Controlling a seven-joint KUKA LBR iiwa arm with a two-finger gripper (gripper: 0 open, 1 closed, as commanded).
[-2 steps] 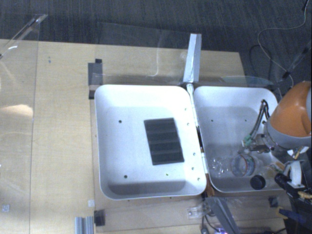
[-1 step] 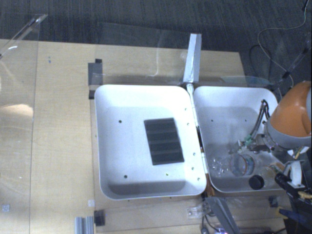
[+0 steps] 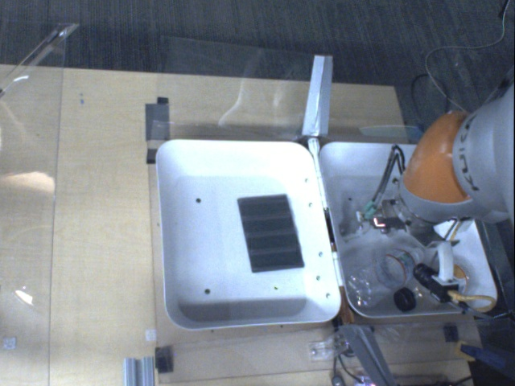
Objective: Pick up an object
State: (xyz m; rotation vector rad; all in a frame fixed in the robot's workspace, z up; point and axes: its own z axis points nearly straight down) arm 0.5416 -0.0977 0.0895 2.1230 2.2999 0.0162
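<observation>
A pale wooden bench top [image 3: 88, 215] fills the lower view; beyond its far edge lies dark grey ribbed carpet [image 3: 201, 14] (evenly lit), and a clear plastic sheet [image 3: 32, 63] rests on the bench's left part.

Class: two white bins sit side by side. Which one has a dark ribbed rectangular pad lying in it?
The left bin: the dark ribbed pad lies on its floor. The right bin holds small clutter under the arm.

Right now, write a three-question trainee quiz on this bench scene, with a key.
1. True or false: the dark ribbed pad lies in the left bin.
2. Which bin does the arm hang over? A) left B) right
3. Fill in: the band above the wrist is ____.

Key: 1 true; 2 B, the right bin, which holds clear items and a small black round piece; 3 orange.
</observation>
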